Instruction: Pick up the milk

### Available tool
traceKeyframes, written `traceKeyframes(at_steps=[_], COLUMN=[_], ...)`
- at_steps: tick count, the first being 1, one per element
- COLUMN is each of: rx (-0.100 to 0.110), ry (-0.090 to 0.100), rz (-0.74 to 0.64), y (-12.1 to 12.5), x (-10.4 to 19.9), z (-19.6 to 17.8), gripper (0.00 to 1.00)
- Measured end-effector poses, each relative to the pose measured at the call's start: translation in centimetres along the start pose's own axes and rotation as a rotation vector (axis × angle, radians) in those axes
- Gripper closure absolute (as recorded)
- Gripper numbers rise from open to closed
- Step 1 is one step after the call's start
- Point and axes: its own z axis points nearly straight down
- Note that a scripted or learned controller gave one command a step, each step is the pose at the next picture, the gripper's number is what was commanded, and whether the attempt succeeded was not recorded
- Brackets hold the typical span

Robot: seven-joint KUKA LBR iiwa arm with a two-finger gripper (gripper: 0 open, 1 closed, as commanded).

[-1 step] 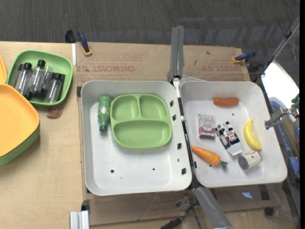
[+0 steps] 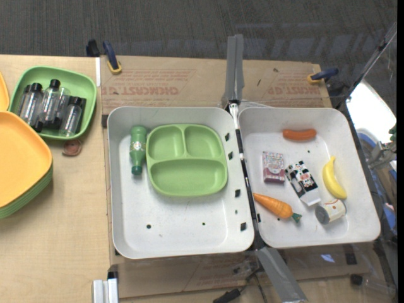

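Observation:
The milk (image 2: 302, 182) is a small white carton with black cow patches. It lies flat in the right bin (image 2: 353, 232), near the middle, tilted toward the lower right. To its left sits a small pink box (image 2: 274, 167), almost touching it, and a yellow banana (image 2: 332, 178) lies just to its right. A small grey and white can (image 2: 331, 211) rests on its side close to the carton's lower end.
An orange sausage (image 2: 298, 134) and a carrot (image 2: 276, 206) also lie in the right bin. The left bin (image 2: 177, 232) holds a green divided plate (image 2: 187, 158) and a green bottle (image 2: 137, 149). Off to the left are a green tray of bottles (image 2: 53, 103) and orange plates (image 2: 22, 169).

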Motion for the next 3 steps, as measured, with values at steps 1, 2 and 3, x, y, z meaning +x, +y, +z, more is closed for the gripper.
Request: traceKeyframes(at_steps=[1, 2, 3], rx=[-0.002, -0.003, -0.002], ry=[0.001, 0.0, 0.0], rz=[-0.08, -0.224, -0.34], y=[-0.9, 6.1, 0.1], x=[6.1, 13.4, 15.7], z=[7.1, -0.2, 6.8], gripper=[1.0, 1.0, 1.0])
